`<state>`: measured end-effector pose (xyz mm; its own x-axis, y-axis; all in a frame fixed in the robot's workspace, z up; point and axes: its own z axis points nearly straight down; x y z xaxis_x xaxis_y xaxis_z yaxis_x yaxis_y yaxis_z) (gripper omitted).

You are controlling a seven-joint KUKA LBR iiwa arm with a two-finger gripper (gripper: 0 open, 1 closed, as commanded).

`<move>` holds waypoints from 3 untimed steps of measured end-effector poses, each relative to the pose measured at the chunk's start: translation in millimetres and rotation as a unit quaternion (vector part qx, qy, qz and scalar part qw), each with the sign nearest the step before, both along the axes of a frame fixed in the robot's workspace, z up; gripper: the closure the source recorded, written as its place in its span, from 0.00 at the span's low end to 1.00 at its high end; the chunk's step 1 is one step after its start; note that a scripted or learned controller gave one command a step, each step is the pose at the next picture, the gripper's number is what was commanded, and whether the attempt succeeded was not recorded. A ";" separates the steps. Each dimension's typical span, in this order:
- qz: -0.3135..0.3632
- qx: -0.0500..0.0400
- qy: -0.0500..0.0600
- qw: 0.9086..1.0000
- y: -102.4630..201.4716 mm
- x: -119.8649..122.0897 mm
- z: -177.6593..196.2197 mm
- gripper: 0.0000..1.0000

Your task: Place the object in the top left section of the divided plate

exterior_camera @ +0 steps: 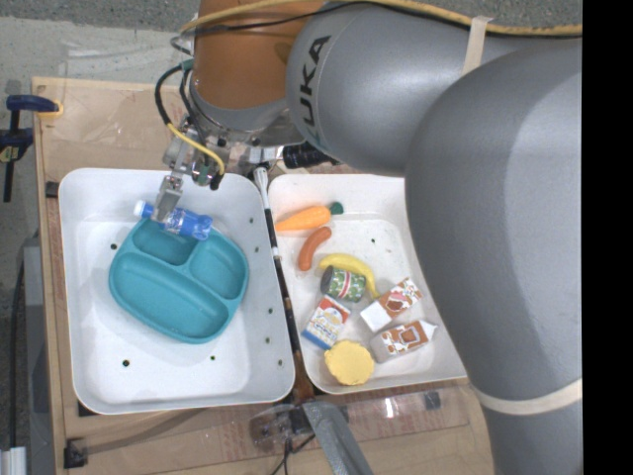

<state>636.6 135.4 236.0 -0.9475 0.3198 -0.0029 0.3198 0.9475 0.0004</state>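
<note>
Camera view. Gripper (170, 198) low over the far rim of the teal divided plate (178, 280), fingers closed on a small clear bottle with blue ends (180, 221). Bottle lying crosswise at the fingertips, over the plate's upper edge, above its far sections. Left bin (79, 364) with bare white floor in front of and to both sides of the plate; far wall of that bin close behind the gripper. Arm (396, 117) reaching in from the right, orange band (242, 18) above the wrist, bulk of the arm overhanging the right bin (396, 226). Right of the gripper, past the shared bin wall: carrot (302, 218), sausage (314, 246), banana (348, 263), small cartons (392, 305), yellow disc (349, 362). Wooden bench (109, 127) beneath both bins.
</note>
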 end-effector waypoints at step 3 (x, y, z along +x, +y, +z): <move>0.000 0.000 0.000 1.000 0.0 0.0 0.0 0.00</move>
